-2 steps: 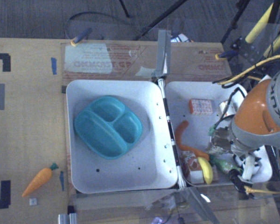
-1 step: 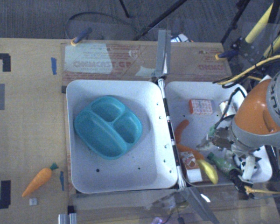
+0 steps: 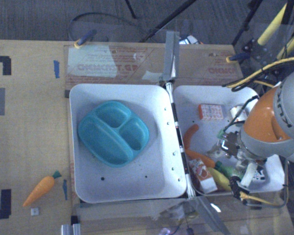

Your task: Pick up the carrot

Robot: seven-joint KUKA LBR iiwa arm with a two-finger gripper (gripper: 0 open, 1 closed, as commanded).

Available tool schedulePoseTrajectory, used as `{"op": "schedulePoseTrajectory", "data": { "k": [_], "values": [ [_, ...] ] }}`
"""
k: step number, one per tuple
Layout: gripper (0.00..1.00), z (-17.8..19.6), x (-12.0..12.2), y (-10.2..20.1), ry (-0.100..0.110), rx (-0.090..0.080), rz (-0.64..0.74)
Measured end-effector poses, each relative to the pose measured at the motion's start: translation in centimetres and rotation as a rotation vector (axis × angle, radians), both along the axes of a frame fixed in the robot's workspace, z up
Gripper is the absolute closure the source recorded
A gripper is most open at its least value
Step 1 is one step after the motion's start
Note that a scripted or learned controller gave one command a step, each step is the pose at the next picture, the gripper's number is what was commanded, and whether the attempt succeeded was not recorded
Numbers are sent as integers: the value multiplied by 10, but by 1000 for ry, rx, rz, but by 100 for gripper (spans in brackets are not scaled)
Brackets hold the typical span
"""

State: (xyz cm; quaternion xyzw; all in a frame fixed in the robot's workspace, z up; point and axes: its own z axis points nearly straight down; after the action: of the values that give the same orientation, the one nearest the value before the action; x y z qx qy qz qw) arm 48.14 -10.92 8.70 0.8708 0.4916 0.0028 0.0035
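Note:
An orange carrot (image 3: pixel 201 157) with a green top lies in the right bin (image 3: pixel 186 99), near its left wall, pointing left. It sits between a curved orange-red piece (image 3: pixel 189 134) and a red-and-white packet (image 3: pixel 201 171). A second orange carrot (image 3: pixel 38 190) with a green tip lies on the bench outside the bins, at the lower left. My gripper (image 3: pixel 231 153) hangs low over the right bin, just right of the first carrot's green end, under the orange-banded wrist (image 3: pixel 264 121). The wrist and cables hide its tips.
The left bin (image 3: pixel 83 180) holds a blue divided plate (image 3: pixel 113 132). In the right bin there are also an orange box (image 3: pixel 210 111) at the back and a yellow banana-like piece (image 3: pixel 219 179) at the front. Clamps and yellow cables crowd the back right.

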Motion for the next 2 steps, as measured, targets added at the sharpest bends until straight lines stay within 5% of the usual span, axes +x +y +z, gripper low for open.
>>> {"op": "schedulePoseTrajectory", "data": {
  "k": [2],
  "values": [
    [0,7,9,-14,-23,-27,733]
  ]
}}
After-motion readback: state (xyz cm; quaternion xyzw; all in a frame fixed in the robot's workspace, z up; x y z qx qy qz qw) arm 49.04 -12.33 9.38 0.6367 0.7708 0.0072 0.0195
